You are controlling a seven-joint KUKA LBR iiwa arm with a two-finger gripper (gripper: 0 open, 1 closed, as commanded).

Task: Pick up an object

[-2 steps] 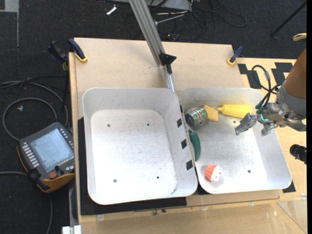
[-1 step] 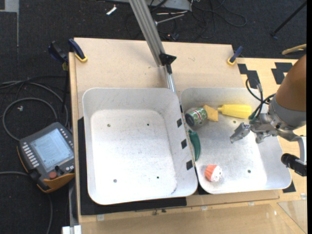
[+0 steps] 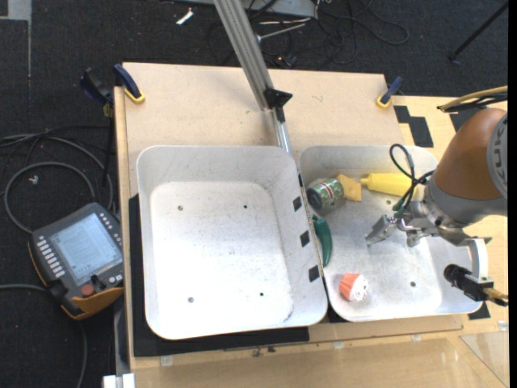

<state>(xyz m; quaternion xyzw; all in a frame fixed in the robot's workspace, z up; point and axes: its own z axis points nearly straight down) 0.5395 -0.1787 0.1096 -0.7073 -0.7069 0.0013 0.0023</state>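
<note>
The gripper (image 3: 386, 229) hovers in the right bin (image 3: 420, 301), jaws spread and holding nothing. A green can (image 3: 325, 193) and yellow object (image 3: 386, 184) lie nearby.

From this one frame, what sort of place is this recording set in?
Most likely a robotics lab: a wooden bench clamped at its corners bears two white bins, a teach pendant lies on the dark carpet, and loose cables trail behind.

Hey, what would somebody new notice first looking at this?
Probably the grey arm with its orange band reaching in from the right, its tool low over the right bin. That bin holds a yellow object, a green can and a small orange piece.
</note>
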